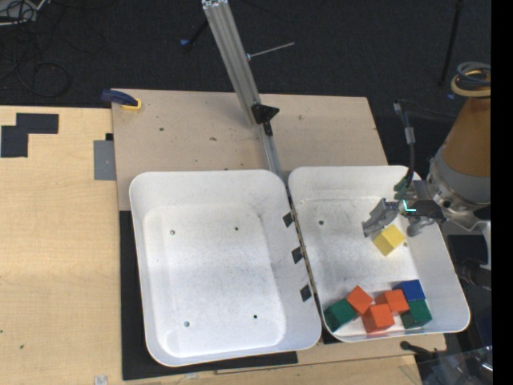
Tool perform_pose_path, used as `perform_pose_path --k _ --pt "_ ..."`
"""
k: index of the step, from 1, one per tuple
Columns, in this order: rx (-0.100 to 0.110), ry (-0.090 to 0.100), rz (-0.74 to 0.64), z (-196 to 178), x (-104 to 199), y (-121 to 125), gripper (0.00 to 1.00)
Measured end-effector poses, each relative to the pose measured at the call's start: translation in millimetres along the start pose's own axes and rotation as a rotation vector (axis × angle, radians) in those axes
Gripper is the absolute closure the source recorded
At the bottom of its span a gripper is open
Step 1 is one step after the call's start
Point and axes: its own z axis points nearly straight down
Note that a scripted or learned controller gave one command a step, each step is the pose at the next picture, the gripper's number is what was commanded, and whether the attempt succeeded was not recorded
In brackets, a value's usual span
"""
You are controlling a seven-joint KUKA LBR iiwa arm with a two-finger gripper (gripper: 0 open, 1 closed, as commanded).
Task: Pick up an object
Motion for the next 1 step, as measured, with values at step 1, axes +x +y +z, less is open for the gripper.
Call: perform_pose_path --k 1 --pt "-0.003 -0.001 0.004 -1.2 -1.5 0.0 0.00"
